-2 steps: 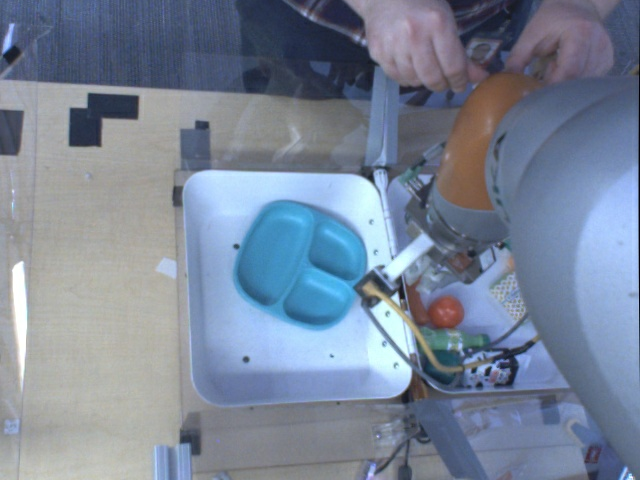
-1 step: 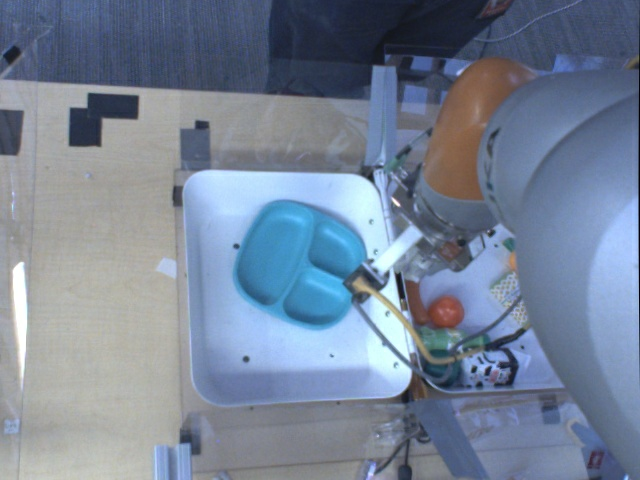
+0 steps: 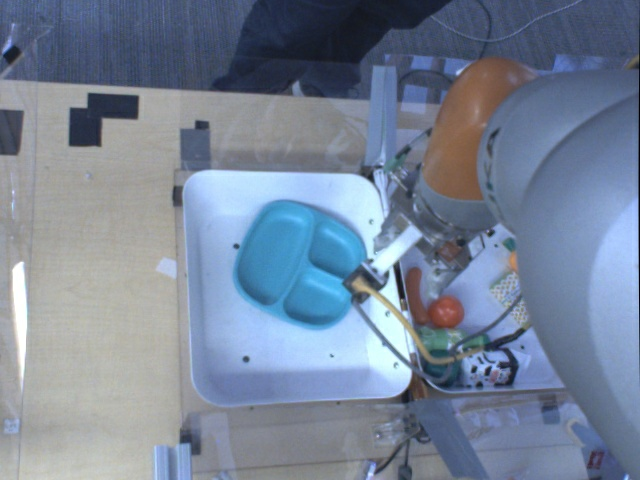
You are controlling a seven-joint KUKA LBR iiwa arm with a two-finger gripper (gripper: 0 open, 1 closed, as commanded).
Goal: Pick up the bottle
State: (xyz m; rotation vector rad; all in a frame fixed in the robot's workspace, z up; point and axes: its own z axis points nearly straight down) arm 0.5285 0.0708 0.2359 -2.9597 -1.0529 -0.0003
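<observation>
I see the grey arm with its orange band [image 3: 470, 133] filling the right of the camera view, reaching down over the boundary between the two shallow white bins on the pale wooden worktop [image 3: 90, 268]. The end effector [image 3: 440, 253] sits low over the near-left part of the right bin [image 3: 545, 373], mostly hidden under the wrist; I cannot tell how it is set, and I see nothing clearly between its parts.

Just to its left, a white bracket with a black-and-yellow tip [image 3: 365, 278] juts out over the right wall of the left bin [image 3: 210, 368], touching or overlapping the edge of the turquoise plastic divided plate [image 3: 295, 258]. That plate lies flat in the left bin, well left of the end effector.

Directly below the end effector in the frame lie an orange-red elongated item [image 3: 414, 288] and a red round tomato-like item [image 3: 446, 312], close together. Further below, by the near wall of the right bin, I see a cluster with a green part [image 3: 445, 346] and a white item with black markings [image 3: 490, 370]. A yellow cable [image 3: 400, 323] runs across toward it. I cannot say which of these is the bottle; it is not distinguishable at this resolution.
</observation>
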